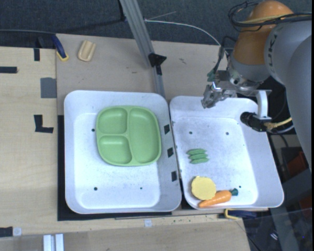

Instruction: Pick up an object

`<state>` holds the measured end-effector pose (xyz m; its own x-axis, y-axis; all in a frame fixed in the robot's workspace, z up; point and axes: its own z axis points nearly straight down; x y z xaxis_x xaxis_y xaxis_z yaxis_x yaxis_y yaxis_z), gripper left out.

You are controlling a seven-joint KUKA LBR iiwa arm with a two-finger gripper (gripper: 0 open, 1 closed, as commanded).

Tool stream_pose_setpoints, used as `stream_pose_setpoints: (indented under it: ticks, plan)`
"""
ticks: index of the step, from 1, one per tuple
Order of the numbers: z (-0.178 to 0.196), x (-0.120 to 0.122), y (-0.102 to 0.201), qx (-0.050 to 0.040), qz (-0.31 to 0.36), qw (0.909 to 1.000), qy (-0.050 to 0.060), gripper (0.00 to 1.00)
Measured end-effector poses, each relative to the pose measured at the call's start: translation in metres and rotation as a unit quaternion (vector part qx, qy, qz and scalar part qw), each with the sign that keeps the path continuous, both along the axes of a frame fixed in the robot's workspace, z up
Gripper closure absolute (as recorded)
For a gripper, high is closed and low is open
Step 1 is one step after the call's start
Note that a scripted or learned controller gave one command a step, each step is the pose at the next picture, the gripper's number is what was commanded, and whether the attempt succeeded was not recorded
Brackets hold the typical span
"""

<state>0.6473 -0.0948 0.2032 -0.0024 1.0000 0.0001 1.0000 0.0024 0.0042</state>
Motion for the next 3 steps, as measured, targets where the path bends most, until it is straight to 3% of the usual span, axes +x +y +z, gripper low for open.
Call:
stream_pose_setpoints:
  ticks: [1,3]
  plan:
    - [0.059,-0.006,0.006,-0.0002,0.000,1.0000,-0.001,1.00]
    - [0.048,-0.038,0.104,0.0009,0.002,1.0000,0.003,1.00]
